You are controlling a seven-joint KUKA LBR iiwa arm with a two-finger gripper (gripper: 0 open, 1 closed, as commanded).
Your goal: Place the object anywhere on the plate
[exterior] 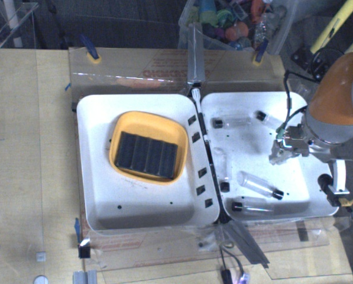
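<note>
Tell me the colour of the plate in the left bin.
Yellow plate, seen in the camera view.

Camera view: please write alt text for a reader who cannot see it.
A yellow plate holding a dark ridged block sits in the left bin. The gripper hangs over the right bin, where clear tubes lie scattered.

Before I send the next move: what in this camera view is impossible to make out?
- Gripper: its fingers are small and blurred against the right bin, so their state is unreadable, as is anything held.
- Clear tubes: one and another are see-through on white; their outlines blur.
- Dark block on the yellow plate: what it is stays unclear.
- Arm: cut off by the right edge.
</note>
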